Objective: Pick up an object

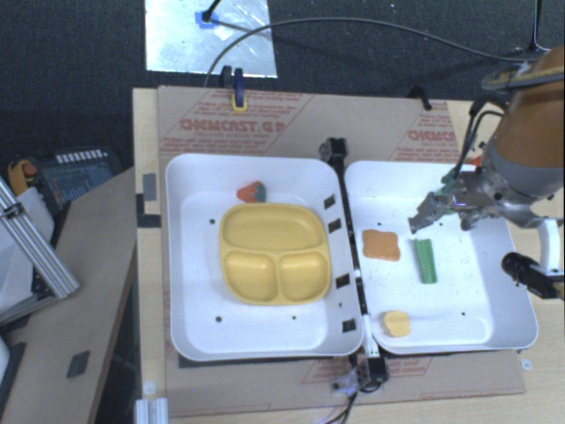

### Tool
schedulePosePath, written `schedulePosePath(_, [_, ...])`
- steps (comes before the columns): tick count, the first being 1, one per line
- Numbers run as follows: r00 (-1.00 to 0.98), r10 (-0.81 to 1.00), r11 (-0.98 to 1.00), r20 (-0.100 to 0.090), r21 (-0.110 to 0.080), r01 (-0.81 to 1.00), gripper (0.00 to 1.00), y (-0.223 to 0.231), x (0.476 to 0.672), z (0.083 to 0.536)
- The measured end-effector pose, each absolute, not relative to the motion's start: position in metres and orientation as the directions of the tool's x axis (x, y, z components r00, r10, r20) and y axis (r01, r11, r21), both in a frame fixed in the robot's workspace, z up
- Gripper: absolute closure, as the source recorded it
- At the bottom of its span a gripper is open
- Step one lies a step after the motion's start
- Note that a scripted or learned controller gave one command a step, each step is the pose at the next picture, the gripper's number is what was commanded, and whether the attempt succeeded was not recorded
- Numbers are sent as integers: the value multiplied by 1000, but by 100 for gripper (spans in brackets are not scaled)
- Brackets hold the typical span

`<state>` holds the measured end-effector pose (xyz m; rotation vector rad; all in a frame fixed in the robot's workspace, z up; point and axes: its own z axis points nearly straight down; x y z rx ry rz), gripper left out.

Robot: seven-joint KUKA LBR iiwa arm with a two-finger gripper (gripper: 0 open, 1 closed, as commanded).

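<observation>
The arm's hand (430,212) is hanging over the right bin (494,325), just above the top end of a small green stick-shaped piece (426,261), and honestly I can't tell if it's spread or pinched together from this angle. That green piece is flat, narrow and lying lengthwise, with an orange toast-looking square (381,245) just to its left and a little yellow chunk (396,324) nearer the front edge. Over in the left bin (190,263) there's a yellow divided plate (274,253) with a small red and green item (252,192) sitting behind it, all on the cardboard-covered tabletop (265,122).
</observation>
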<state>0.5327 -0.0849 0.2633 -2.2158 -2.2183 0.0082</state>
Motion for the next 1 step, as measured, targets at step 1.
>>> schedulePosePath(1, [-3, 1000, 3, 0, 2, 1000, 0, -85, 534, 268])
